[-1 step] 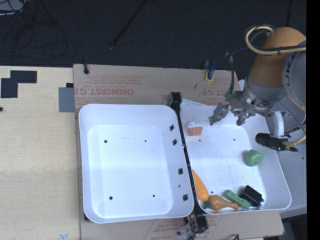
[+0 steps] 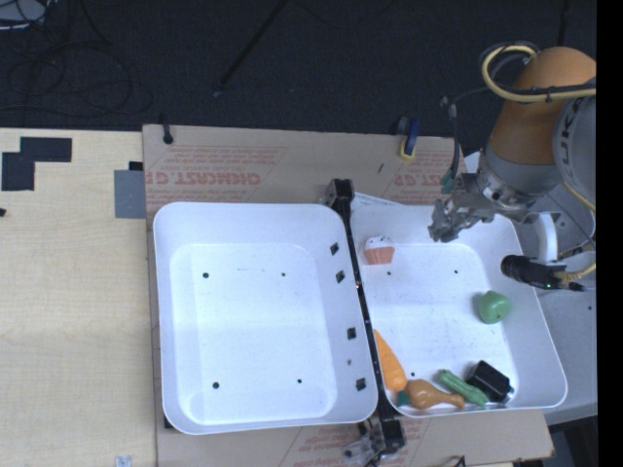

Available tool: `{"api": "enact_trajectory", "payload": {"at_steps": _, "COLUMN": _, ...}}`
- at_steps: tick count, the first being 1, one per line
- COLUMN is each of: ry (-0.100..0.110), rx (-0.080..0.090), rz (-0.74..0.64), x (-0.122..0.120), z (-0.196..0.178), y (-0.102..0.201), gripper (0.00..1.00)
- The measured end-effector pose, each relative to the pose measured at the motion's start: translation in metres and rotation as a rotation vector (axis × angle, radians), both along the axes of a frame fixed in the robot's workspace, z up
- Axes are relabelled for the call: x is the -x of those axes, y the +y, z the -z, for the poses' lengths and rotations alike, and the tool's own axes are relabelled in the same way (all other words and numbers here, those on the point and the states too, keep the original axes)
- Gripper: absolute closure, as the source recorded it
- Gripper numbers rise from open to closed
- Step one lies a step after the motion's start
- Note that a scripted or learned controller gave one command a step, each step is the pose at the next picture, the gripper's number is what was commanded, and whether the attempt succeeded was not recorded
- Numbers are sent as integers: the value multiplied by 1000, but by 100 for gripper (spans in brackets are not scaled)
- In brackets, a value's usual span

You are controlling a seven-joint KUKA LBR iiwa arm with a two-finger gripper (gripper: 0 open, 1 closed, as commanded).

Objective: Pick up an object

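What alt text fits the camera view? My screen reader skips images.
A grey and orange robot arm holds its gripper above the back edge of the right bin, which contains a cupcake, green apple, carrot and other toys. The left bin sits alongside.

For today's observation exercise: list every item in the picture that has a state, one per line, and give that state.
End effector: above the right bin's far edge, nothing seen in it.
Cupcake: upright, near the divider.
Green ball: resting alone by the right wall.
Carrot: lying along the divider.
Black block: lying in the near corner.
Left bin: sitting flat beside the right bin.
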State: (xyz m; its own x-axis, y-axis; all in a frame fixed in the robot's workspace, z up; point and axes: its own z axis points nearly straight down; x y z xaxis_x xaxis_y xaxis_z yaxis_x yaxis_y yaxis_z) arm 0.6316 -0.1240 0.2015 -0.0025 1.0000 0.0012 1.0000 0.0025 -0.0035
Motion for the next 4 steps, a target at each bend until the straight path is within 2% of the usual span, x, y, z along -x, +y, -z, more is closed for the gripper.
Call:
{"api": "enact_trajectory", "payload": {"at_steps": 1, "ry": 4, "rx": 1, "rz": 4, "x": 35, "z": 46, "y": -29, "gripper": 100}}
{"api": "enact_trajectory", "payload": {"at_steps": 3, "ry": 2, "rx": 0, "rz": 9, "x": 33, "z": 25, "y": -32, "gripper": 100}}
{"api": "enact_trajectory", "payload": {"at_steps": 4, "ry": -1, "rx": 0, "rz": 5, "x": 66, "z": 118, "y": -43, "gripper": 100}}
